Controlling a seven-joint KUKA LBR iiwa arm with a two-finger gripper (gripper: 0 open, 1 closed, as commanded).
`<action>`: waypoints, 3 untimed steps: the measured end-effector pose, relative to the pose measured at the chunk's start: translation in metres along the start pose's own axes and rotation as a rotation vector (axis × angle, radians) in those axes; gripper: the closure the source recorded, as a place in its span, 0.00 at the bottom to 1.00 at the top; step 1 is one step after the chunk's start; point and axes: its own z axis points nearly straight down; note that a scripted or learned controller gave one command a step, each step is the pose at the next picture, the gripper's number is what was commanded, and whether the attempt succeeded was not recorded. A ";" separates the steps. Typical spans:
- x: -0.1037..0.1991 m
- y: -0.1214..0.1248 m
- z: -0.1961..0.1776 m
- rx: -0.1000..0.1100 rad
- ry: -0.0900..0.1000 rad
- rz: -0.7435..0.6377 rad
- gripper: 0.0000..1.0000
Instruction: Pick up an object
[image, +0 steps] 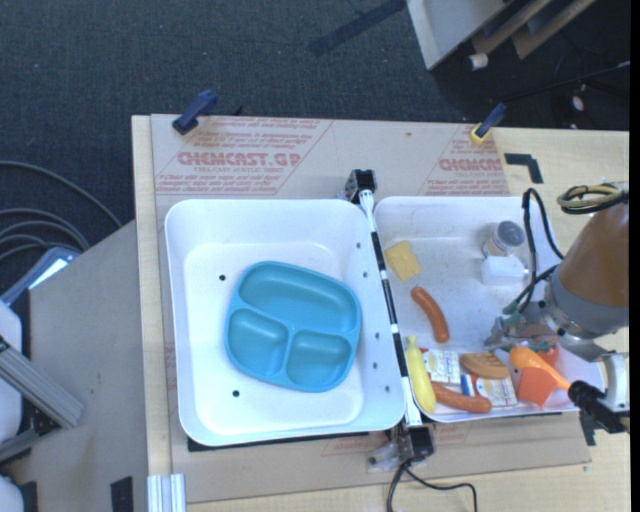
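Reaching in: from your right, the grey, orange-banded arm (598, 270) leans over the right bin (455, 215).
Tool: the tool (520, 325) sits low among the food toys; you cannot tell its state.
Objects: a sausage (431, 312), cheese wedge (403, 260), banana (418, 378) and orange piece (538, 378) lie in the right bin.
Left bin: the left bin (195, 300) holds a glossy blue divided plate (292, 326).
Counter: the counter (250, 165) is a brown board printed in red; dark carpet (120, 60) lies beyond.
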 end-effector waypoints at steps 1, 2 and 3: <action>0.000 0.000 0.000 0.002 0.001 0.000 0.00; 0.000 0.000 -0.009 0.000 0.001 0.000 1.00; 0.000 0.000 -0.009 0.001 0.001 0.001 0.00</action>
